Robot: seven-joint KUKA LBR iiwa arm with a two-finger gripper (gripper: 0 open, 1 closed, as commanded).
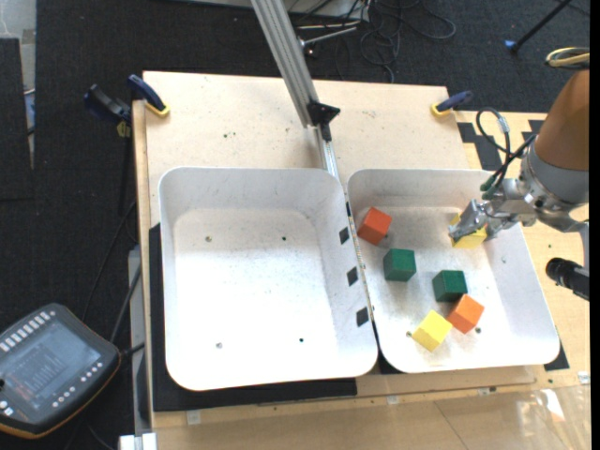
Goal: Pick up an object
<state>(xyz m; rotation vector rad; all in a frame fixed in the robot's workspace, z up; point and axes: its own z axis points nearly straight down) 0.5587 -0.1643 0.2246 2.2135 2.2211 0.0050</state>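
Observation:
My gripper (468,225) is over the upper right part of the right bin (525,340), reaching in from the right. A small yellow block (470,237) sits between its fingertips, and the fingers are shut on it. Loose in the same bin lie an orange block (375,224) near the upper left, a green block (399,264) below it, a second green block (450,284), another orange block (466,313) and a yellow block (432,330) near the front.
The left bin (178,251) stands beside the right one, the two sharing a raised rim down the middle. A slanted metal pole (286,45) rises from behind the bins. Clamps sit at the bench's back corners, and a pendant (47,368) lies at lower left.

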